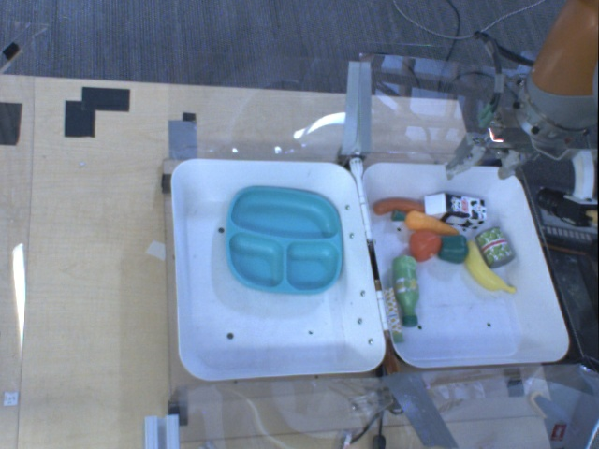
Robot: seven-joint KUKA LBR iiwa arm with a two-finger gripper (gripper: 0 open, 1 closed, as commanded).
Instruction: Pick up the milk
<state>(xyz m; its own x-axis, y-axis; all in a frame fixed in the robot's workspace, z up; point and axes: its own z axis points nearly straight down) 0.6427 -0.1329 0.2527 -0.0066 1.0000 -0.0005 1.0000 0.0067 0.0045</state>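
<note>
A: Where does the milk (461, 209) lie?
B: In the right bin (524, 335), near its far rim: a small carton with black-and-white cow patches, on its side. A carrot (430, 222) touches its near edge; a sausage (398, 206) lies just to its left.

A: And the pincer (484, 162)?
B: It hangs above the far rim of the right bin, up and to the right of the milk, apart from it. Its two fingers (460, 160) are spread, with nothing between them.

A: What else is in that bin?
B: A tomato (424, 244), a green can (494, 247), a banana (487, 271) and a green bottle (405, 290). The left bin (197, 325) holds a blue tray (284, 238).
</note>
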